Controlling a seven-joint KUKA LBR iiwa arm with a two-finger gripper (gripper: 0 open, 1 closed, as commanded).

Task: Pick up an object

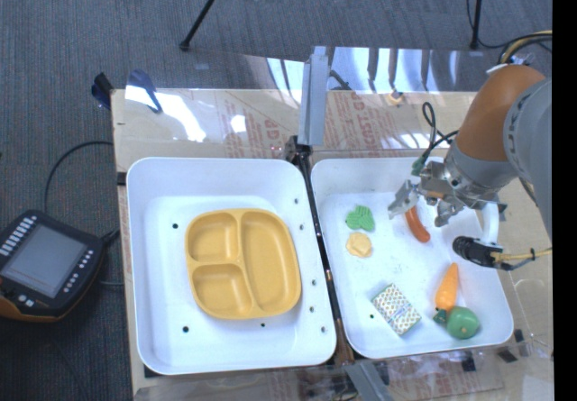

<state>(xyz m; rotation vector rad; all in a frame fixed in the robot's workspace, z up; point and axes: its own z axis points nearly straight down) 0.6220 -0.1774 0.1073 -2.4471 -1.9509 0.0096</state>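
Tool (422,209) spread wide over the right bin (338,178), straddling a small orange-red piece (416,225).

Reaching in from the right on the grey arm with its orange band (500,111); fingers (403,200) splayed to either side of the orange-red piece, nothing visibly clamped between them; cannot tell whether touching that piece or only hovering above it. Elsewhere in the same bin: green leafy toy (361,217) and pale yellow toy (359,246) to the left of the tool, patterned box (396,308) near the front, carrot (447,287) and green pear-shaped toy (463,323) at the front right corner. In the left bin (153,183), well apart: yellow divided plate (242,262). Both bins side by side on the surface (207,124).
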